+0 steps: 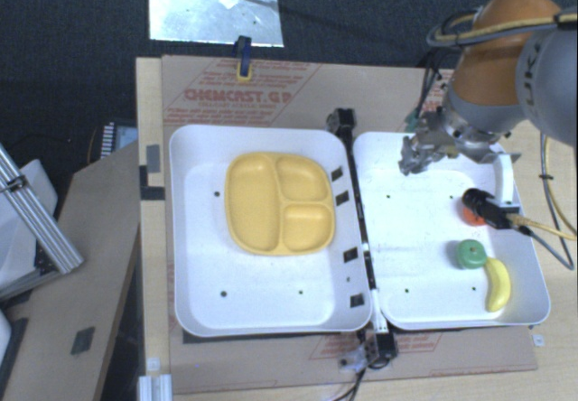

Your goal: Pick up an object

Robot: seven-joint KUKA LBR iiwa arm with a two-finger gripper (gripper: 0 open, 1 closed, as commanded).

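Observation:
The right bin (424,237) holds a yellow banana (498,285) near its front right corner. A green round object (470,253) lies just behind the banana, touching its top end. A small orange-red object (470,214) lies further back by the right wall, partly hidden. My gripper (415,157) hangs over the back left part of the right bin, well apart from all three objects, and nothing shows in it.
The left bin (203,291) carries a yellow divided plate (278,202) in its middle. A black divider with clips (354,209) runs between the two bins. The grey and orange arm (501,38) reaches in from the upper right.

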